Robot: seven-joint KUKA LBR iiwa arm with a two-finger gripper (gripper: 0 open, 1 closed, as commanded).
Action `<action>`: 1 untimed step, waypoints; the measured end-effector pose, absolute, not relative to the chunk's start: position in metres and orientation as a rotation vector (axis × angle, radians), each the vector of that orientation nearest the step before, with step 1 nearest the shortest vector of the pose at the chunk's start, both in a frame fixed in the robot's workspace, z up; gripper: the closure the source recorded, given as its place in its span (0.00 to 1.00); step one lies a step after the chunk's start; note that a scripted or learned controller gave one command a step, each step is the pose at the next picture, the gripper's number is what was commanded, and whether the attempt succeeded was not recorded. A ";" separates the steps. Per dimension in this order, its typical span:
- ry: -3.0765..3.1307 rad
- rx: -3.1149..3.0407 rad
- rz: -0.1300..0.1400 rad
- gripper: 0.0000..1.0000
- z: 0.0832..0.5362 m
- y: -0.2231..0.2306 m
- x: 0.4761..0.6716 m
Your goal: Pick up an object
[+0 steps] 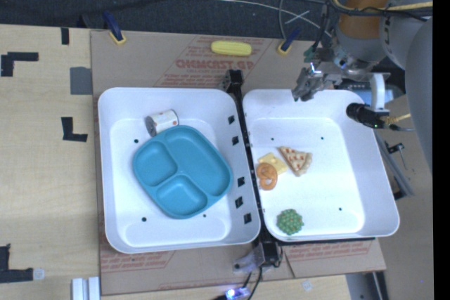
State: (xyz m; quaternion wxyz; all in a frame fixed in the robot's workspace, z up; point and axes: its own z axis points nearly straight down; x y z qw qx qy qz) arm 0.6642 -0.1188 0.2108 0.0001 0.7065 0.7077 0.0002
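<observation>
A cardboard sheet covers the wooden bench under two white bins. The gripper hangs over the far rim of the right bin; whether it is open or closed cannot be told, and nothing shows in its grasp. Below it lie a waffle slice, an orange ring and a green ball. The left bin holds a blue plate and a small can.

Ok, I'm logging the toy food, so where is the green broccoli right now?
The broccoli lies in the right bin, near its front edge, below the orange ring and the waffle wedge.
</observation>
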 end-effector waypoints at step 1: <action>2.228 2.219 -0.003 1.00 0.210 -0.061 0.639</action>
